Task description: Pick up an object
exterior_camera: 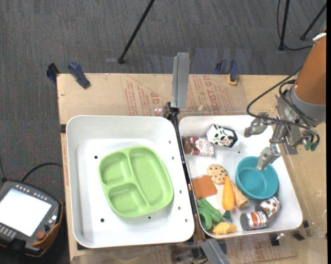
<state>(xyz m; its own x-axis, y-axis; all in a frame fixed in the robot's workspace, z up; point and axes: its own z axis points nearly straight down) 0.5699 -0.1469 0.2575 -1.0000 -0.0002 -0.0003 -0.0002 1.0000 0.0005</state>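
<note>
The right bin [295, 198] holds several toy foods. Among them are a teal bowl [257, 182], an orange carrot [228, 194], a round cookie [216, 173], a brown toast slice [204, 187], a black-and-white carton [221, 136] and a dark snack packet [198, 146]. My gripper [260, 144] hangs over the bin's upper right, its fingers spread open. One fingertip [263, 161] reaches down at the bowl's back rim. Nothing sits between the fingers.
Green beans [209, 212], corn [224, 228] and two small cans [255, 220] [270, 205] lie at the right bin's front. The left bin [82, 147] holds a green divided plate [136, 180]. A metal post [180, 84] stands behind the bins' shared wall.
</note>
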